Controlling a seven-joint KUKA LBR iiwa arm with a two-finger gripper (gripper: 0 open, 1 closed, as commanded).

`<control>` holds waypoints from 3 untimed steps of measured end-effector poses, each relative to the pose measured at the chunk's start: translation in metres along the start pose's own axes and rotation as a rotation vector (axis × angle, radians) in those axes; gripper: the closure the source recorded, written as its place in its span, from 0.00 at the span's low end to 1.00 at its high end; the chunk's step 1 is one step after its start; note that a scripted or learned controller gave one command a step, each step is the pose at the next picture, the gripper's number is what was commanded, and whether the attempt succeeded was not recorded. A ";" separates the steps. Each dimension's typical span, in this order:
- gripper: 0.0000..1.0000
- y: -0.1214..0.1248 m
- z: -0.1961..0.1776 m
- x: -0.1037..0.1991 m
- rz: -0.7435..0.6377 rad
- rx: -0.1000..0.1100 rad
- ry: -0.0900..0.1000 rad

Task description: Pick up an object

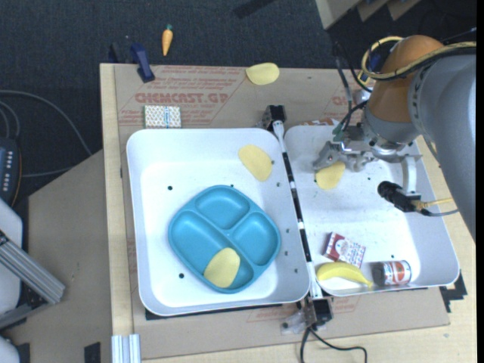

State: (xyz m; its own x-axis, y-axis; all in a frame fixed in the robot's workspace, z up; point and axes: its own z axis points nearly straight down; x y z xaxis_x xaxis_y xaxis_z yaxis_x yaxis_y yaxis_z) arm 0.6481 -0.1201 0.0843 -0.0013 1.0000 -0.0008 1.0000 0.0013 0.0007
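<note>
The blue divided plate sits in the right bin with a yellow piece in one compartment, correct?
Not quite. The camera view shows the blue divided plate in the left bin, not the right one. A yellow piece does lie in one compartment.

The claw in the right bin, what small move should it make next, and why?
Probably a short lift straight up, as a check. The claw sits low over the yellow chip near the right bin's upper left corner, touching or nearly so. Whether it grips the chip is unclear from this angle; a small rise would show it.
</note>
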 end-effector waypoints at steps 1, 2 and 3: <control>1.00 0.002 -0.013 0.000 -0.001 -0.008 -0.002; 1.00 -0.057 -0.101 0.042 0.000 0.001 0.002; 0.00 -0.058 -0.100 0.042 0.000 0.002 0.002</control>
State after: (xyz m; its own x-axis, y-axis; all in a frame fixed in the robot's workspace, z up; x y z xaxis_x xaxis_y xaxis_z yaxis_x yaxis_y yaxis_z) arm 0.5904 -0.0780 0.1847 -0.0009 1.0000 0.0009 1.0000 0.0009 -0.0018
